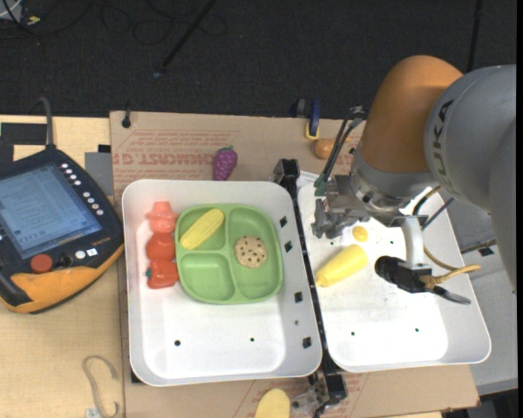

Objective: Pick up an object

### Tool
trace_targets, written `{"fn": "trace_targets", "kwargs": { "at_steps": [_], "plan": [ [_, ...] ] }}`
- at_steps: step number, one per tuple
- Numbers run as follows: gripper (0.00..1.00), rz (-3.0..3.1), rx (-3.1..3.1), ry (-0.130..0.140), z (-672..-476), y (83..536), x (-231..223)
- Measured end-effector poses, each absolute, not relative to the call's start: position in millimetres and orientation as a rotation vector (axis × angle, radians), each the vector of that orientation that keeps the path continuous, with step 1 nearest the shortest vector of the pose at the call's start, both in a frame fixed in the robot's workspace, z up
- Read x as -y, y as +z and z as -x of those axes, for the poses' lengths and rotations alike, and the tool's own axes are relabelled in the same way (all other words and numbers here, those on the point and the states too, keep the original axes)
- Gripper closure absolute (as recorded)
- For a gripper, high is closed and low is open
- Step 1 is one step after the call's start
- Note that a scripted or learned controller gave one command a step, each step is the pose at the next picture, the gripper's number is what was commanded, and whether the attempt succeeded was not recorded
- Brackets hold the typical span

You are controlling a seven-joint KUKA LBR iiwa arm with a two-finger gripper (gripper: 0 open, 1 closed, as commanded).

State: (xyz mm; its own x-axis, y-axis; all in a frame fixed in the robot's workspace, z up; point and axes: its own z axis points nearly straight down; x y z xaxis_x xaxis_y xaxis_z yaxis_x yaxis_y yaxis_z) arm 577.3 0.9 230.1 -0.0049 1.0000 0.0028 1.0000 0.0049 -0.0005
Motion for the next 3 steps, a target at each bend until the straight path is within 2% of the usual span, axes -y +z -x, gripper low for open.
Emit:
{"fn": "trace_targets", "kwargs": {
  "at_steps": [1,2,3],
  "plan": [
    [1.00,2.218,2.222,0.000,-593.6,229.4,-41.2],
    [1.00,2.220,2.222,0.000,-605.5,236.7,-60.3],
    [1.00,2.220,2.218,0.006,-601.4,217.4,-55.6]
  ]
}}
